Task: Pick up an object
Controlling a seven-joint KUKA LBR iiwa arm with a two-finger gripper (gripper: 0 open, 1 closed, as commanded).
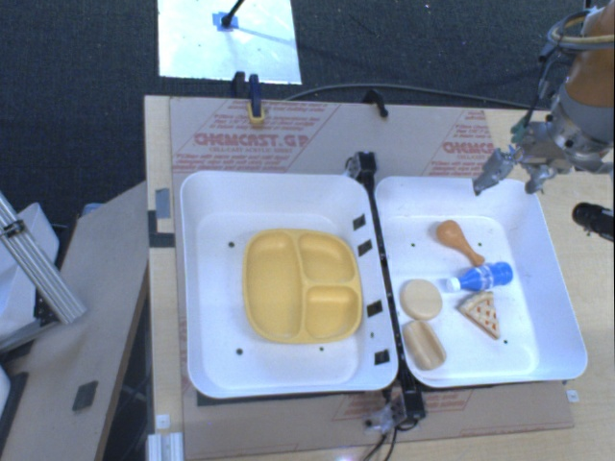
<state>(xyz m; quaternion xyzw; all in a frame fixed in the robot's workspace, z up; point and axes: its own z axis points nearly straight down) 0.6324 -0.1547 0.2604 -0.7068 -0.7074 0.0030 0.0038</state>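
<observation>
Bench bears two white bins. Gripper (pixel 510 169) is seen spread and empty above the right bin (pixel 548 248), at its far rim. Drumstick (pixel 460 241) lies nearest, below and slightly left of it, long axis slanting toward the bottle (pixel 483 278).

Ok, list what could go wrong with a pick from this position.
The blue bottle lies touching the drumstick and close to the pizza slice, so closing fingers may nudge or catch a neighbour.
The gripper hangs above the right bin's far rim; a steep descent might clip it.
The round biscuit lies flat, likely hard to pinch.
</observation>
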